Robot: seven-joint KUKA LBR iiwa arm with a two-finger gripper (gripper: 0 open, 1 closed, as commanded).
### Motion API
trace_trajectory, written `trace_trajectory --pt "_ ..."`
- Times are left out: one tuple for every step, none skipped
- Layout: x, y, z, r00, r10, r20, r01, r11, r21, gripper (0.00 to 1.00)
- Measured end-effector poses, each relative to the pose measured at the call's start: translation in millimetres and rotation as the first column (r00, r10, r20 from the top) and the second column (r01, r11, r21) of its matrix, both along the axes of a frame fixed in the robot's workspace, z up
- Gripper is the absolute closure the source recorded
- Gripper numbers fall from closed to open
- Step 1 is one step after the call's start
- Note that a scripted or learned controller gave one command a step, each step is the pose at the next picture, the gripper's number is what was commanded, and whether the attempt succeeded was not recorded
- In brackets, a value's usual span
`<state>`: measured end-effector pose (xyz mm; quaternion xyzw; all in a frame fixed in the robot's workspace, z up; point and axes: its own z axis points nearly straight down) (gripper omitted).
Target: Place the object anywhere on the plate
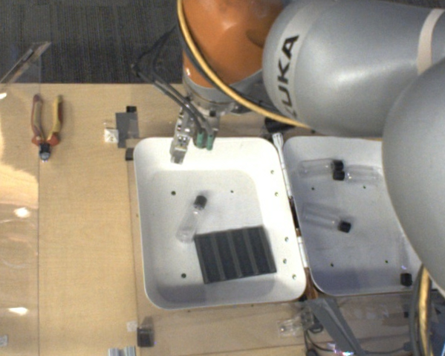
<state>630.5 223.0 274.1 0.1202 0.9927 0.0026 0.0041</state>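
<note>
A dark ribbed plate (234, 255) lies flat in the front half of the left bin (154, 214). Just behind its left corner lies a small clear tube with a black cap (192, 216), touching the bin floor and off the plate. My gripper (191, 142) hangs over the bin's back rim, behind the tube and well apart from it. Its fingers, one grey and one green-tipped, stand open with nothing between them.
The right bin (376, 270) holds two more clear tubes with black caps (337, 170) (344, 225). Red-handled pliers (45, 123) lie on the bench at the far left. A small black bracket (128, 125) stands by the left bin's back corner.
</note>
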Motion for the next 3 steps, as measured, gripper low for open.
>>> trace_trajectory --pt "33 12 -48 0.973 -0.23 -0.003 0.23 0.973 0.0 1.0" --pt "30 12 -138 0.99 0.139 -0.003 -0.14 0.99 -0.001 1.0" --pt "33 13 -183 0.754 0.656 0.006 -0.656 0.754 -0.007 1.0"
